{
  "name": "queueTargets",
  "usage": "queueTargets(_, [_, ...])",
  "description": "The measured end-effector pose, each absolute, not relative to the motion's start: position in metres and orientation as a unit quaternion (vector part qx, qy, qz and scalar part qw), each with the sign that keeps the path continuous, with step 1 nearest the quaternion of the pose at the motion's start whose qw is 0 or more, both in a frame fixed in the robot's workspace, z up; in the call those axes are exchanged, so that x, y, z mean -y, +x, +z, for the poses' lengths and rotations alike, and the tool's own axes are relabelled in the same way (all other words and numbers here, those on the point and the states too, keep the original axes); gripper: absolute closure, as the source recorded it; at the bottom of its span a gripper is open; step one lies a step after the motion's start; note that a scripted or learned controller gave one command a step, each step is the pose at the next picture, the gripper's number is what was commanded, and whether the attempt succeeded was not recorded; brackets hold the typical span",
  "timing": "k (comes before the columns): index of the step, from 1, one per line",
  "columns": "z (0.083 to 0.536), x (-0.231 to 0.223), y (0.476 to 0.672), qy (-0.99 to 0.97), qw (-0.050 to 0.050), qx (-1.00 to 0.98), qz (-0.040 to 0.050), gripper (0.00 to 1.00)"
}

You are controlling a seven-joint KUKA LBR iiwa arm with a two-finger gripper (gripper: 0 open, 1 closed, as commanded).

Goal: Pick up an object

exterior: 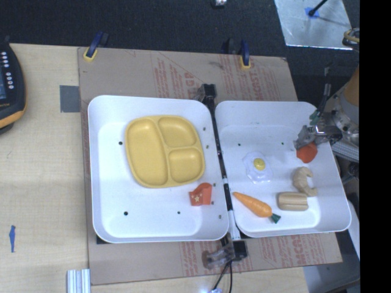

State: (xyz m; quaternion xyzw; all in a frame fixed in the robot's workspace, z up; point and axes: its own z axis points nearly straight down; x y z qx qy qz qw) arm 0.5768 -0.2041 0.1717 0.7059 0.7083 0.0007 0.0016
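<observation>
Gripper at the right bin's right edge — fingers clamped on a red piece. Egg mid-bin, carrot and bread along the front edge — yellow plate in the left bin.

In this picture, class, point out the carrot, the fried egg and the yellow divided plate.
carrot (251, 204): camera view, middle of its orange body.
fried egg (259, 163): camera view, on the yolk.
yellow divided plate (144, 151): camera view, floor of its large compartment.

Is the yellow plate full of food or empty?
Empty. All three sections of the yellow plate show bare yellow; the red piece lies outside it on the left bin floor.
</observation>
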Motion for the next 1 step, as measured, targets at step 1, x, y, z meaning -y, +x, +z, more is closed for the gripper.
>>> queueTargets(1, [0.2307, 0.1465, 0.5942, 0.704, 0.002, -0.711, 0.0019, 1.0])
